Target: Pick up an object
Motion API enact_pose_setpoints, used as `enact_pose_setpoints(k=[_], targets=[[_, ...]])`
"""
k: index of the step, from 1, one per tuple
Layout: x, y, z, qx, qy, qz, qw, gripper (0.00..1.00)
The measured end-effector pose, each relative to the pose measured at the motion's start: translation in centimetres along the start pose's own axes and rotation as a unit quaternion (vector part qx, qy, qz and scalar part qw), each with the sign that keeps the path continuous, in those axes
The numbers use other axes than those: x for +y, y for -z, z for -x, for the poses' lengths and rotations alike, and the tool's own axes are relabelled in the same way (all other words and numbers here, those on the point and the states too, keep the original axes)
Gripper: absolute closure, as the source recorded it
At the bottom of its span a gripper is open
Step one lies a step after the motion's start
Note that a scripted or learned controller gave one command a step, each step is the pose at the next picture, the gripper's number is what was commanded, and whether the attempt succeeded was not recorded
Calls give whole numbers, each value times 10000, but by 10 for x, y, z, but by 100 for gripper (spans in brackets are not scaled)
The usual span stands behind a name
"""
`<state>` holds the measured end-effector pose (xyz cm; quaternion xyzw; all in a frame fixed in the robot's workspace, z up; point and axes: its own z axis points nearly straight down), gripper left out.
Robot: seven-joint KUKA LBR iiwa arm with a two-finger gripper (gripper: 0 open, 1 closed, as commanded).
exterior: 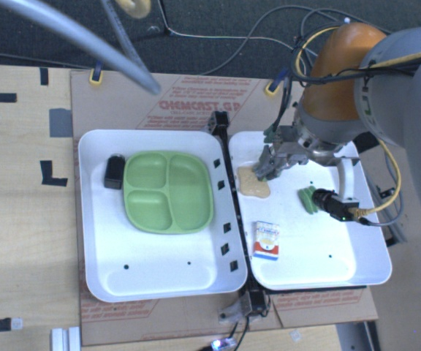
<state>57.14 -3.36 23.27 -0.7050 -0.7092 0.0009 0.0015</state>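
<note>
the gripper [263,168] hangs low in the right bin [342,265], right at the upper edge of a flat tan cookie-like piece [254,185] lying just below-left of it; i cannot tell its grip. the small carton [267,240] sits further down.

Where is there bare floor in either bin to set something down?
Left bin: the front strip below the green plate. Right bin: the front corner right of the small carton. It is crowded at its back left, where the gripper hangs over the tan piece.
</note>
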Motion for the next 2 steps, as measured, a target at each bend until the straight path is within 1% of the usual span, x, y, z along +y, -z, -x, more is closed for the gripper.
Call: enact_pose_setpoints(k=[1,2], targets=[[15,-1,-45,1,2,9,10000,100],[27,5,-102,4,7,14,10000,100]])
